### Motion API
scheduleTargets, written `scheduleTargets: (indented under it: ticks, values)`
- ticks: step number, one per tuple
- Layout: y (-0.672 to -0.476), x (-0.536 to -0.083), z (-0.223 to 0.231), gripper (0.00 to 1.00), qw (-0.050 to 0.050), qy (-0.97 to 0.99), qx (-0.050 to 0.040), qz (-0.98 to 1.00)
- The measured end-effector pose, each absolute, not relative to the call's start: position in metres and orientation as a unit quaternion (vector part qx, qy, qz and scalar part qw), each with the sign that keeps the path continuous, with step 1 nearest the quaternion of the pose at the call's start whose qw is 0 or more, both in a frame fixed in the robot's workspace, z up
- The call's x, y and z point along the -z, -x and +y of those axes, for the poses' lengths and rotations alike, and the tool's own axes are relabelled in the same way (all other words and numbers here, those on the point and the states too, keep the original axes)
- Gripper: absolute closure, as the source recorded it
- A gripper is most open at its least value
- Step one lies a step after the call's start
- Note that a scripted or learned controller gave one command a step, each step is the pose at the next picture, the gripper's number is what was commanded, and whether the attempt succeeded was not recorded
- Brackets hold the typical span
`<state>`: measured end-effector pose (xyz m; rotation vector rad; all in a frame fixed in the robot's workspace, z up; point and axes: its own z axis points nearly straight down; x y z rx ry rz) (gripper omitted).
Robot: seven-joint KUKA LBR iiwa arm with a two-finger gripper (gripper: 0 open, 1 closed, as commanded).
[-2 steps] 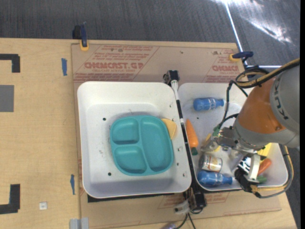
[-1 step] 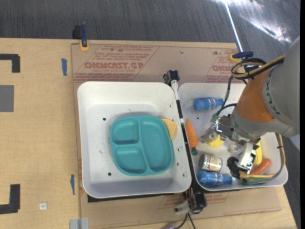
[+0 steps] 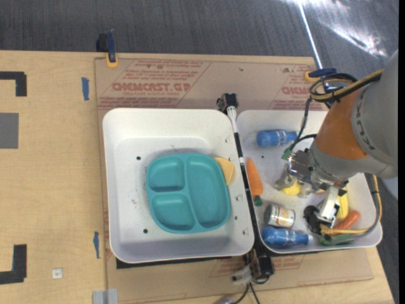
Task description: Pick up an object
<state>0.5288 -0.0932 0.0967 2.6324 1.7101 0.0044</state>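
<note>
Closest to you, a blue bottle (image 3: 285,237) lies by the right bin's (image 3: 272,160) near wall. Your arm (image 3: 342,138) bends down over that bin, pincer (image 3: 304,173) low beside a small yellow object (image 3: 289,187) near its middle. You cannot tell how far the pincer is open.

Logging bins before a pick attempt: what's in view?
Left bin: one, white, bench
Right bin: one, white, beside it
Divided tray: one, teal, left bin
Yellow piece: one, yellow, tray's right edge
Upper bottle: one, blue, right bin
Lower bottle: one, blue, right bin
Carrot: one, orange, right bin
Can: one, silver, right bin
Small items: several, yellow, orange, green, right bin's corner
Arm: one, grey and orange, from right
Gripper: one, metal, over right bin
</note>
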Motion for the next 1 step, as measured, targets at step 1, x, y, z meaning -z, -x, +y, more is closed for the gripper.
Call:
scheduleTargets:
  ticks: [1]
  values:
    - [-0.5210,-0.2317,-0.0753,1.00,0.000,-0.813,-0.0004,0.583]
